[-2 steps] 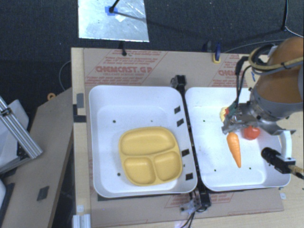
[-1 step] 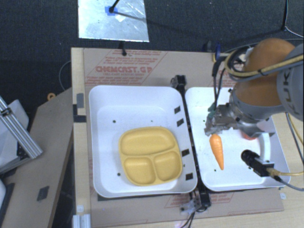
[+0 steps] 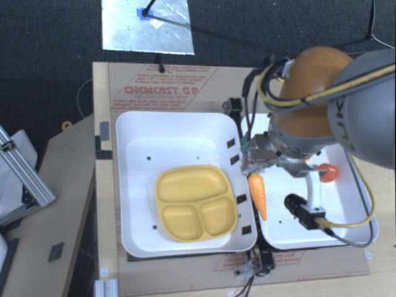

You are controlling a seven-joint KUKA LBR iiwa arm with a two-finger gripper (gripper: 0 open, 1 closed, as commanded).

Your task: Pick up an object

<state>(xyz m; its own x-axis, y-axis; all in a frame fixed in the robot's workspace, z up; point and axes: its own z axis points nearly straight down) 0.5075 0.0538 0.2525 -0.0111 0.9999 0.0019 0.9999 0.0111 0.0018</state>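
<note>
The gripper (image 3: pixel 252 166) is hanging over the left edge of the right bin (image 3: pixel 346 237), with a toy carrot (image 3: pixel 257 194) dangling point-down just beneath it; whether its fingers are pinching the carrot cannot be told. A yellow divided plate (image 3: pixel 195 202) is lying in the left bin (image 3: pixel 139 141).

Bench (image 3: pixel 74 166) with two white bins (image 3: pixel 133 184)

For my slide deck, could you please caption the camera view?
Gripper above a carrot in the right bin; yellow divided plate in the left bin.
</note>
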